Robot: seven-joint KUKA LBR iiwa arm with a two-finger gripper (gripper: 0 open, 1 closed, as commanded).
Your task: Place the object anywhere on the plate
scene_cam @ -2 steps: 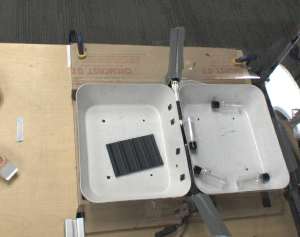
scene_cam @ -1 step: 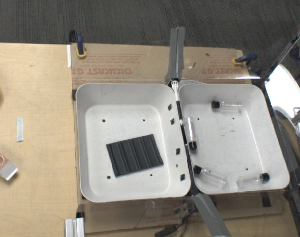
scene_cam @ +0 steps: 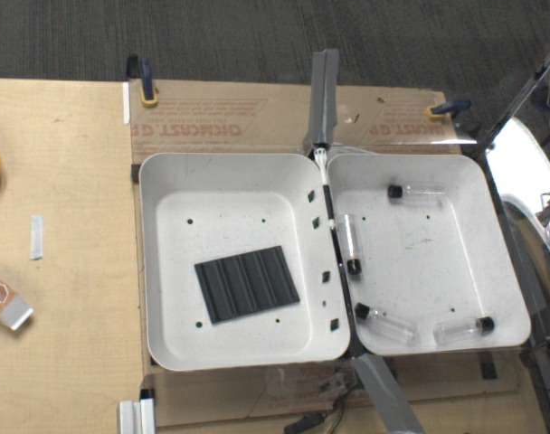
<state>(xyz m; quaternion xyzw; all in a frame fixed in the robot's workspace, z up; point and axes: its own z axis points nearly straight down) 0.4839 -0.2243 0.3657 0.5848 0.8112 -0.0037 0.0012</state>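
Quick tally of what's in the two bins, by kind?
Clear vials with black caps: 4, at, all in the right bin
Dark ribbed plate: 1, in the left bin
Total: 5

Dark carpet floor (scene_cam: 257,21), wooden bench (scene_cam: 62,152)

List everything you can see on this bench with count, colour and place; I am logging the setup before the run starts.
Bins: two, white, side by side at the centre of the bench.
Ridged plate: one, dark grey, on the floor of the left bin.
Tubes: four, clear with black caps, in the right bin; one near the back, one along the left wall, two at the front.
Cardboard sheet: one, brown, under the bins.
Clamps: two, orange and blue, on the cardboard's back edge.
Small grey strip: one, on the bench at left.
Arm: white and grey parts at the right edge.
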